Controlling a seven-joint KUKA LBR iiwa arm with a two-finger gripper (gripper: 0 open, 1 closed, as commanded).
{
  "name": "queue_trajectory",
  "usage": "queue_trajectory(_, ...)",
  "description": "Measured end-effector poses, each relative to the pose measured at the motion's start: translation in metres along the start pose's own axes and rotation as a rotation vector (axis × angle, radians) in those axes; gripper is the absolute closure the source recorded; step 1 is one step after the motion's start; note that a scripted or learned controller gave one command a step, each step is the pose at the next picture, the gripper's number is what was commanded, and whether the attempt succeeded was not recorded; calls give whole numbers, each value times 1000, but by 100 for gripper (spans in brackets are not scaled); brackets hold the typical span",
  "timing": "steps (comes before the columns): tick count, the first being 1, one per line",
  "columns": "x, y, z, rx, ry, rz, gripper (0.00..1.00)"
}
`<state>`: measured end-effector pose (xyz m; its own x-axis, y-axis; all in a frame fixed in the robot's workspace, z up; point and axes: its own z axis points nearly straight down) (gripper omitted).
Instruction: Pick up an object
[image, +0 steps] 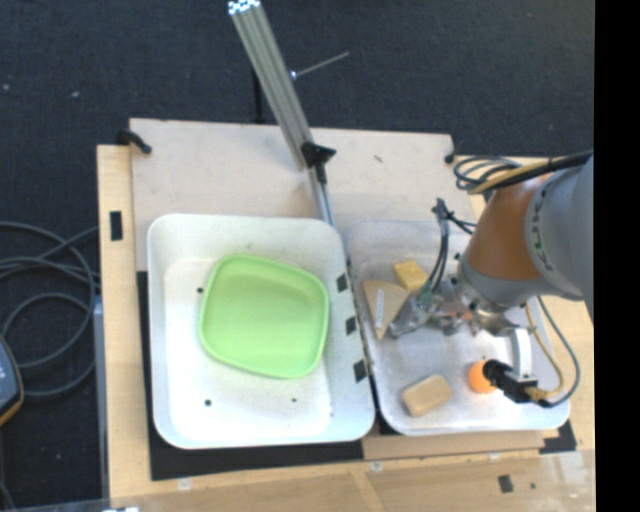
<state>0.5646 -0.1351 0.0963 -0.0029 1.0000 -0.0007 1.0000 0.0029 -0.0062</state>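
Down in the right bin (392, 248), the gripper (412, 318) hovers; its grip is unclear. Sponge (426, 395) at five o'clock, ball (481, 376) at four.

tan block (426, 395), orange ball (483, 376), yellow chunk (409, 274) (all right bin); green plate (265, 315) left bin.

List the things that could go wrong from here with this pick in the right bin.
1. The gripper sits low near the right bin's left wall, beside a pale flat piece; a close there may clip the wall or slide off something so flat.
2. The yellow block lies just behind the gripper, so it could get knocked aside.
3. The tan block and orange ball lie under the wrist and its cables; a sweep might nudge them, and the ball looks likely to roll.
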Motion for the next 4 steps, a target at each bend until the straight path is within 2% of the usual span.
queue_trajectory(1,2,1,-9,0,0,-3,100)
queue_trajectory(2,2,4,-68,-5,0,-1,100)
queue_trajectory(4,2,2,-146,-4,0,-1,100)
